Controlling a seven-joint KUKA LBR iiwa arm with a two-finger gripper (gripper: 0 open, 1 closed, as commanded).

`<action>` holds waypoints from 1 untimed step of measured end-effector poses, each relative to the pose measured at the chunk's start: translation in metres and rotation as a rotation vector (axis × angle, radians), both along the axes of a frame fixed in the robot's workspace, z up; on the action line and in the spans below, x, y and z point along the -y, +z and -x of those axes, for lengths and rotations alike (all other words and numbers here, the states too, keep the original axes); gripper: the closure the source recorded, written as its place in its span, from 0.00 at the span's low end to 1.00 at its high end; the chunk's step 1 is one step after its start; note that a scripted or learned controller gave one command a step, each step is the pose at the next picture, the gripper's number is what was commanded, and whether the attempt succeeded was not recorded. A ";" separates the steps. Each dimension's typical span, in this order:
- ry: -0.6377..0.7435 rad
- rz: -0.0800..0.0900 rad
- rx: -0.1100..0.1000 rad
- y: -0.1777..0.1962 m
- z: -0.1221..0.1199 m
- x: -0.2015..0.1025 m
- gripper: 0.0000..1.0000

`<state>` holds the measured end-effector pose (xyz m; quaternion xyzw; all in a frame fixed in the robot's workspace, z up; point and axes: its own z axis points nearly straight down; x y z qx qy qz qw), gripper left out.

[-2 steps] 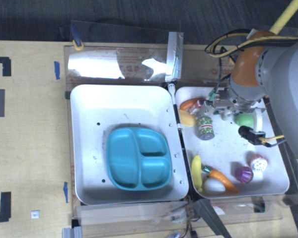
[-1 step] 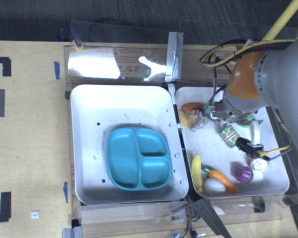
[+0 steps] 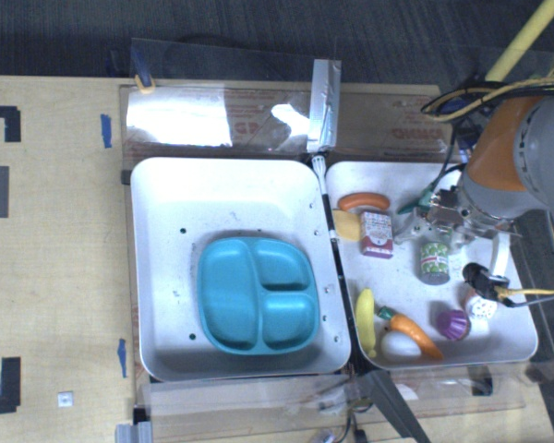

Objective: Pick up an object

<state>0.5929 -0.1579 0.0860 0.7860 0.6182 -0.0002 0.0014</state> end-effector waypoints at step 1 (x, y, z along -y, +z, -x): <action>-0.041 -0.002 -0.002 0.000 0.053 0.026 0.00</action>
